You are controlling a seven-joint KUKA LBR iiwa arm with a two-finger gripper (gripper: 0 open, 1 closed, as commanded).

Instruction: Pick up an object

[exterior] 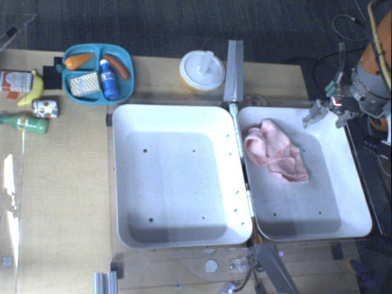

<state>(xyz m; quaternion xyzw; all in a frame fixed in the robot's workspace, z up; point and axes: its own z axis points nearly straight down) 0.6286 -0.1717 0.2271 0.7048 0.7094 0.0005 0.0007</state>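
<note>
A crumpled pink cloth [276,150] lies in the right bin [343,219], in its upper left part. My gripper [325,116] hangs over the far right corner of that bin, to the right of the cloth and apart from it. Its two fingers are spread wide, one fingertip [311,117] to the left and one to the right, and nothing is between them. The arm's orange band [370,59] is at the right edge of the view.
The left bin [177,231] adjoins the right one, with a metal divider rail [233,72] behind their seam. On the bench behind stand a white lidded cup [202,70], a blue divided tray [98,73] of toy food, a banana, a can and a green bottle [24,124].
</note>
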